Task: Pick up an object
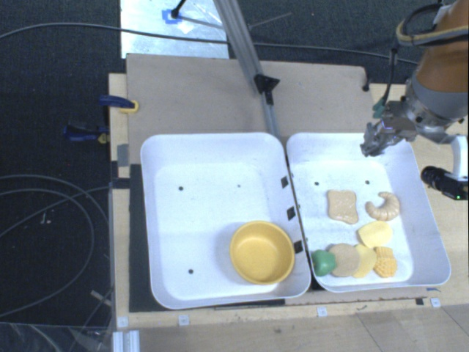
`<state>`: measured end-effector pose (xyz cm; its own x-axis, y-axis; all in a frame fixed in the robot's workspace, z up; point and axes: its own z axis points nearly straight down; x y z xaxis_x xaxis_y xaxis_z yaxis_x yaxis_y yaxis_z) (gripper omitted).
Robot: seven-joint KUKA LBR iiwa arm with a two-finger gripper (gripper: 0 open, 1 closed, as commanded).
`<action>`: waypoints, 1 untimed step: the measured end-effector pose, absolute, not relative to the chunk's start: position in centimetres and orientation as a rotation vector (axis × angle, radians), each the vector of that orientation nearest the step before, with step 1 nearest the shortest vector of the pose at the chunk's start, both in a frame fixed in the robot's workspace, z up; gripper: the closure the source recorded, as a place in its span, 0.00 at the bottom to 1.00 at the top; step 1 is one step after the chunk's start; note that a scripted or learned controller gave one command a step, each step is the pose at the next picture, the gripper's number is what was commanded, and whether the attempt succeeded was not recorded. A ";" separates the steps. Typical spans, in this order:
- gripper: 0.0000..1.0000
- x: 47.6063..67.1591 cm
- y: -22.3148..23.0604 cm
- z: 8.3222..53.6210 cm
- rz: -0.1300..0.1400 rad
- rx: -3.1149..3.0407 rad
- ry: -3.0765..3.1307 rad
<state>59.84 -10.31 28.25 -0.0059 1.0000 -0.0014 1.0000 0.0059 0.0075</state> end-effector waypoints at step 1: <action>1.00 62.5 -5.2 27.9 0.007 2.208 2.231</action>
